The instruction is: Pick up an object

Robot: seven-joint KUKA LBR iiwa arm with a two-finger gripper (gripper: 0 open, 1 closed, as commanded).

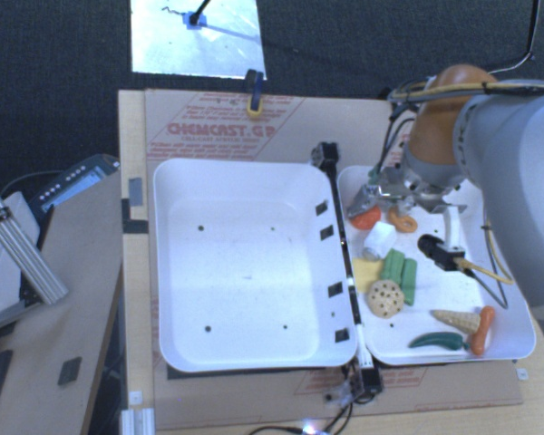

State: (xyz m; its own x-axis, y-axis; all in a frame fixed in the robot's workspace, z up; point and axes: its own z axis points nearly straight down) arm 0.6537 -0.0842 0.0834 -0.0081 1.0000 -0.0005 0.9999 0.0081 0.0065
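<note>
1. Two bins sit side by side on the desk (136, 333): the left bin (249, 265) and the right bin (508, 333).
2. The cookie (385, 298) lies by the right bin's left edge.
3. The cone (456, 318) and the pepper (438, 340) lie near its front edge.
4. The tool (390, 198) hangs over its back left corner.

Plastic bins on a matt board

Both white bins (245, 352) look like smooth, slightly glossy plastic on the matt brown printed board (222, 127); behind that board lies a shiny metal sheet (195, 25) on dark rough carpet (45, 71).
</note>
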